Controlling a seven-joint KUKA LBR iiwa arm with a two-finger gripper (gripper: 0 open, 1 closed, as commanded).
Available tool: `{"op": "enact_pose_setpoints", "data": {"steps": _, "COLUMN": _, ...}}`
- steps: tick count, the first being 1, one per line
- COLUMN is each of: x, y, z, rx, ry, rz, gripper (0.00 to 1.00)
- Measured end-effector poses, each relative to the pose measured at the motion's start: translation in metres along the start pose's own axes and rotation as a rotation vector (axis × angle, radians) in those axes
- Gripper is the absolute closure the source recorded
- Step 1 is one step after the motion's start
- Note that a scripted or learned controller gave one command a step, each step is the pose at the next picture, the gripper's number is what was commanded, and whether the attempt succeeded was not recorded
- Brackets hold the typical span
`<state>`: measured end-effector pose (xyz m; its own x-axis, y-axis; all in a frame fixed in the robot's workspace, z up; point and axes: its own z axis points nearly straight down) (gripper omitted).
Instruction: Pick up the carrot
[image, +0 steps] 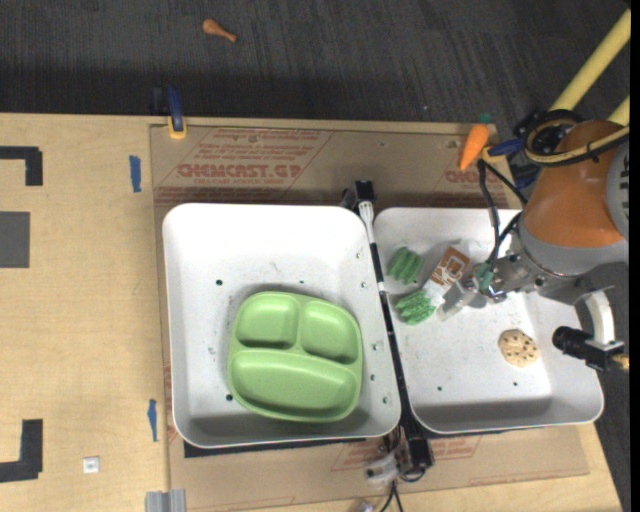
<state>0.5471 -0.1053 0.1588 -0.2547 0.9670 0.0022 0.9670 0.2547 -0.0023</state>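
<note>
The carrot (474, 146) lies on the cardboard-covered surface (90, 320) behind the right bin (575, 405), near red print reading roughly "CHEMCAST". The claw (462, 296) is low over the right bin beside an orange-and-white packet (450, 266); whether it is spread or pressed together I cannot tell

Left shallow white bin (190, 300): smooth plastic, faint sheen.
Green three-compartment tray (297, 355): glossy moulded plastic.
Tan bench board (80, 330): matt, wood-like.
Round speckled biscuit (517, 347): rough, dull.
Orange wrist band (570, 205): smooth, softly shiny.
</note>
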Motion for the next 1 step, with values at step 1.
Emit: {"op": "enact_pose_setpoints", "data": {"steps": 1, "x": -0.0211, "y": -0.0488, "z": 0.0071, "rx": -0.001, "ry": -0.001, "rz": -0.254, "gripper": 0.00}}
